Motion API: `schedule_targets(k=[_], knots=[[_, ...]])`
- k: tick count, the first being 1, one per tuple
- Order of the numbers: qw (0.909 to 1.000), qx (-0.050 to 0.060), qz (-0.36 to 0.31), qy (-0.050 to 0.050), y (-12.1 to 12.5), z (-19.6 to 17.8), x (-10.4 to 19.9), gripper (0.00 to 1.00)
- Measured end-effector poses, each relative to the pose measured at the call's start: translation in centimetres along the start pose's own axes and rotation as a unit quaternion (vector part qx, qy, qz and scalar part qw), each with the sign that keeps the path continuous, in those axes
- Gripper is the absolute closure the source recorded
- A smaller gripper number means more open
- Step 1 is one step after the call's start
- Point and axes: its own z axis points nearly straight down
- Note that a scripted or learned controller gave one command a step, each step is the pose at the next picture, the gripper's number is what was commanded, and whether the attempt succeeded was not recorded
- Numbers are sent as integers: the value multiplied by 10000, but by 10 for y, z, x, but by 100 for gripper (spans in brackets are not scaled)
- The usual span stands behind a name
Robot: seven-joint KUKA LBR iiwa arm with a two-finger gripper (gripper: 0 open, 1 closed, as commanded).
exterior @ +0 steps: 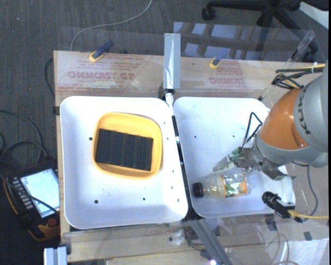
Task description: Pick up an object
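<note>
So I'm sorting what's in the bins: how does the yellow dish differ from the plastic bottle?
The yellow dish sits in the left bin; the plastic bottle lies in the right bin, by the gripper. The dish is wide, opaque and rests flat, holding a dark slab; the bottle is smaller, clear, on its side, black cap pointing left. Both rest on a bin floor, ungripped.

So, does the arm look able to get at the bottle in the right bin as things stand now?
Probably yes. The bottle lies on its side on the floor of the right bin, nothing on top of it, and the tool hangs just above it, so the way looks free.
</note>
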Motion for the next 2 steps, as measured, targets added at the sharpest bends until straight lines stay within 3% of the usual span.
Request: schedule_targets(k=[1, 2], knots=[[9996, 108, -256, 47, -19, -30, 8, 0], [9999, 105, 17, 32, 2, -77, -17, 0]])
